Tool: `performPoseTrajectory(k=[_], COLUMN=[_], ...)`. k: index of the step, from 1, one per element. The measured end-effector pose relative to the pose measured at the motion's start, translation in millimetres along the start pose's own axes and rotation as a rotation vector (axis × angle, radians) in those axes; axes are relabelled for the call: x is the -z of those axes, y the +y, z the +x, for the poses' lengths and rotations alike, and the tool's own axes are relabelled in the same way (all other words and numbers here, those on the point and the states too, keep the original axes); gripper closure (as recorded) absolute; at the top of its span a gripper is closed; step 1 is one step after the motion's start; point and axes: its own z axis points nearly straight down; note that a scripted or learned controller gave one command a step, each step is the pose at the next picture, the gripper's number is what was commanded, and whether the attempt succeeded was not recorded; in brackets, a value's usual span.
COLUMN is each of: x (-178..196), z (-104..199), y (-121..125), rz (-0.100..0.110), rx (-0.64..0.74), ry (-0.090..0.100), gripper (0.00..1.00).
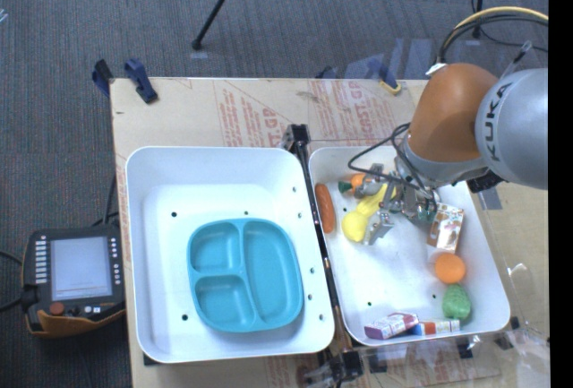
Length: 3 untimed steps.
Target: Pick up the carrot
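I see the gripper point(387, 220) lowered into the upper middle of the right bin point(407, 328), with open white floor below it and toward me — the widest free room in that bin. Its metal fingers are mixed up with cables and a yellow object, and I cannot tell how far apart they stand or whether anything sits between them.

The arm point(483, 122) enters from the right, its orange band over the bin's upper right corner and the grey link running off the frame edge; the wrist points down and leftward into the bin.

Right bin, relative to the gripper:
- the carrot point(325, 208) lies well to the left, lengthwise along the left wall and just beside it, apart from the fingers;
- a yellow banana-like toy point(362, 216) lies just left, touching or nearly touching the gripper;
- a small orange-and-green piece point(355, 184) sits up and to the left;
- a small carton point(446, 227) stands tilted just to the right;
- an orange ball point(449, 268) and a green object point(456, 301) lie lower right;
- a flat red-and-white packet point(392, 324) lies at the near wall, far below.

The left bin point(143, 198), far to the left, holds a blue divided plate point(244, 274) — three compartments.
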Motion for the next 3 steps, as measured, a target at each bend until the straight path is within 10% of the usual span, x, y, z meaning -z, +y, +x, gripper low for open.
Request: performPoseTrajectory(k=[1, 2, 3], x=[-0.7, 1.1, 0.5], z=[67.4, -6.9, -20.2], y=[-8.6, -76.8, 18.2], rz=[-0.001, 0.001, -0.004], rx=[0.439, 0.546, 0.566], ry=[0.001, -0.005, -0.004], gripper=[0.0, 0.0, 0.0])
